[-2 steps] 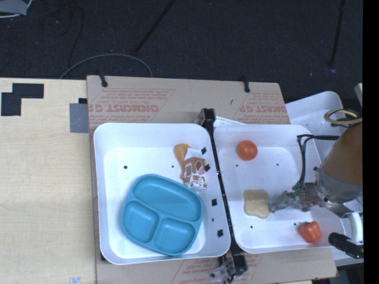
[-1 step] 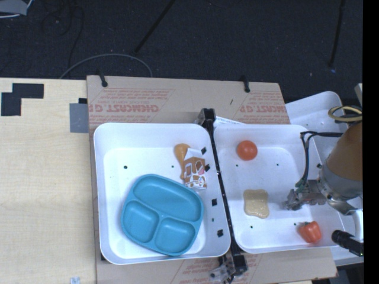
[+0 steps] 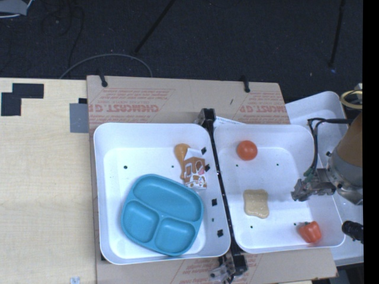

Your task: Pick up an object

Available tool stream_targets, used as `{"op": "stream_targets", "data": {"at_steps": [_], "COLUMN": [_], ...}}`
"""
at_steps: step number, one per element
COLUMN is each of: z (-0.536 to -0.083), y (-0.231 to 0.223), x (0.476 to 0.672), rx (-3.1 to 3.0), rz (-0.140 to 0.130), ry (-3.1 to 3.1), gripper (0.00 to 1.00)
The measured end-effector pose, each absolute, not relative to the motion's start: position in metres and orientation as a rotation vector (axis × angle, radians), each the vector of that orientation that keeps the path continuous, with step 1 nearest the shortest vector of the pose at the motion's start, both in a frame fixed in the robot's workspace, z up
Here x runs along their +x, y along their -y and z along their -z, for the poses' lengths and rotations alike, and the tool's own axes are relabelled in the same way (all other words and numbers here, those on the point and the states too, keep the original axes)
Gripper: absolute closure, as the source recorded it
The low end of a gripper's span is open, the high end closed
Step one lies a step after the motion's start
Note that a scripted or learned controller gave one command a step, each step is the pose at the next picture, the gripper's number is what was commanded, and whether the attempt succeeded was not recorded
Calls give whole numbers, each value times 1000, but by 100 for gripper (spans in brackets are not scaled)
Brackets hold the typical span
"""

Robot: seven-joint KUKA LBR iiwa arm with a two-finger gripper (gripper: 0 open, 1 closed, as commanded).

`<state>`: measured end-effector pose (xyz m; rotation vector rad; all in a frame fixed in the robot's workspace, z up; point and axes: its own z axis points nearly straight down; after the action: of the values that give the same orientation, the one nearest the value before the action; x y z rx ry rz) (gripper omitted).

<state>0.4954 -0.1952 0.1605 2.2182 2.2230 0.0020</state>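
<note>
On the left side of the desk (image 3: 41, 176) I see pale wood. Next comes the left bin (image 3: 109, 158), and in it lies a blue tray (image 3: 161, 215) with three parts. Just above the tray, near the bin's right wall, there is a small brown and white patterned thing (image 3: 194, 173) with an orange-brown piece (image 3: 181, 152) touching its top. The right bin (image 3: 278, 241) sits right beside the left one. Near its top is a round red-orange ball (image 3: 247, 150). Lower down, near the middle, lies a flat tan piece (image 3: 256, 203). In the bottom right corner is a small red thing (image 3: 310, 232). My end effector (image 3: 308, 189) is over the right side of this bin, between the ball and the red thing, apart from both. It looks dark and small, and I cannot tell if it is released or clenched. Nothing shows in its grasp.
</note>
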Motion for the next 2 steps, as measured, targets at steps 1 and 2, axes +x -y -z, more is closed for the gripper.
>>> {"op": "stream_targets", "data": {"at_steps": [1,2], "z": [-212,-252], "y": [201,202], "x": [487,488], "rx": [2218,2217], "rz": [-2,-2], "ry": [-2221,-2222], "gripper": [100,100]}}
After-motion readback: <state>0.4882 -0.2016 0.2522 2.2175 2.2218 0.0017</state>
